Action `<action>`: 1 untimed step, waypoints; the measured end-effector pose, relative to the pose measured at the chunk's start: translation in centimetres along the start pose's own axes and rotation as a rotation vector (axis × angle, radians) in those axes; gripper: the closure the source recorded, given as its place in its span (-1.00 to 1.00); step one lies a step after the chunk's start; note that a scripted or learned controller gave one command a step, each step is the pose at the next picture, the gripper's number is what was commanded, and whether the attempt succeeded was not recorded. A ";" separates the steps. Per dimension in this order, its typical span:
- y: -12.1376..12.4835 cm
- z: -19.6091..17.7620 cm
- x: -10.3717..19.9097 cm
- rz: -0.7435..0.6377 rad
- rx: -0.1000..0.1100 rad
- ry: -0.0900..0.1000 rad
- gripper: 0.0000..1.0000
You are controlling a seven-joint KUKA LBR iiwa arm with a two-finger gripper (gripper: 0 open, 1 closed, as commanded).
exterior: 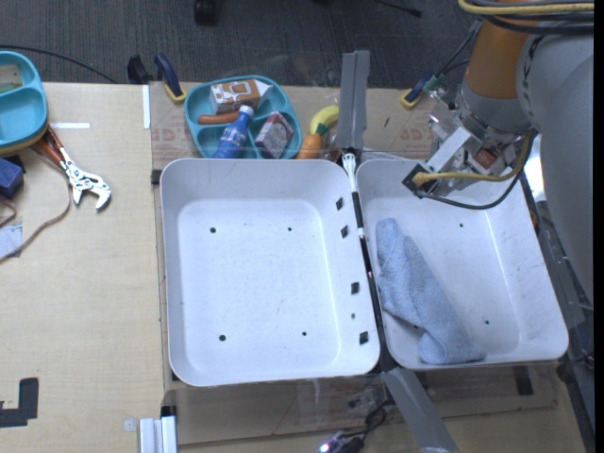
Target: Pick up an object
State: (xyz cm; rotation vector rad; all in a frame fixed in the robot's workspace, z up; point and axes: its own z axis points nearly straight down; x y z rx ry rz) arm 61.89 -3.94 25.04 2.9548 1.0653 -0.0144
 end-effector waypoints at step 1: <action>0.0 -0.8 0.0 -0.002 0.001 -0.005 1.00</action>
